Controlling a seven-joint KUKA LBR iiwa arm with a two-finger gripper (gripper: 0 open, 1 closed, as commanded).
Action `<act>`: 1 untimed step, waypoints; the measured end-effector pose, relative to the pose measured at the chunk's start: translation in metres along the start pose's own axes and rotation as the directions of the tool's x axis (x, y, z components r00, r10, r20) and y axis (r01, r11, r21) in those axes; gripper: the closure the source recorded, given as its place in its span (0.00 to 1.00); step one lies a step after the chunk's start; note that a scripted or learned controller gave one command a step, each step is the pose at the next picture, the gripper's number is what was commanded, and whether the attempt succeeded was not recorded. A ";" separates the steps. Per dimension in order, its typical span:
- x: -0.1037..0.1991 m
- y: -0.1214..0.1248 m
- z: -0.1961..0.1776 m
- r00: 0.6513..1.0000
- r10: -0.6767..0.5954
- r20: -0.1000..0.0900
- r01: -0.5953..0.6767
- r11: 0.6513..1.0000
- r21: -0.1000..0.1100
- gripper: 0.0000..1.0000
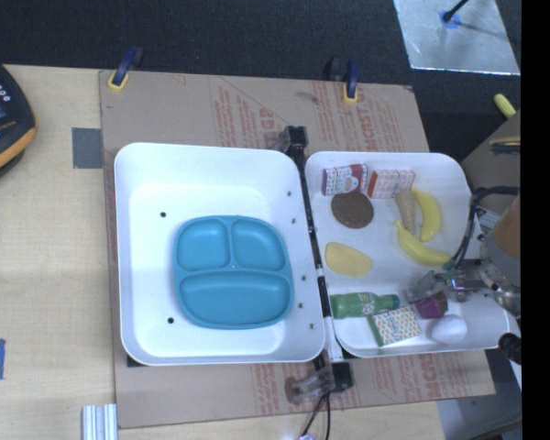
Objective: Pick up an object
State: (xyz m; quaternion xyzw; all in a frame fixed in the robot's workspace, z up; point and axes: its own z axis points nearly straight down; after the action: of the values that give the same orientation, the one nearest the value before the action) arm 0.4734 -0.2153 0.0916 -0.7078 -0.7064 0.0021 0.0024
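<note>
One purple object [431, 304] directly under claw [437, 289] in right bin [458, 168]; claw state unclear.

**Surfaces and finishes on the bench**

Smooth white plastic for both bins [128, 246], faintly glossy. Blue divided plate [232, 271] in matt plastic, evenly coloured. Brown cardboard sheet [257, 108] underneath, dull and printed in faded red. Pale wood-grain bench top [37, 273], matt. Yellow banana [422, 227] with a soft plastic sheen. Green bottle [362, 304] shiny, paper-like label. Small cartons [367, 181] in printed card. Brown disc [352, 210] flat and dull. White egg shape [448, 329] smooth, glossy. Dark floor beyond, rough like carpet.
</note>
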 end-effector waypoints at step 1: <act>0.002 0.002 -0.010 1.000 -0.007 -0.001 0.007 1.000 -0.001 1.00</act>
State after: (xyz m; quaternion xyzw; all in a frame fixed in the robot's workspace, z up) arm 0.4755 -0.2129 0.1021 -0.7053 -0.7089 0.0014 0.0022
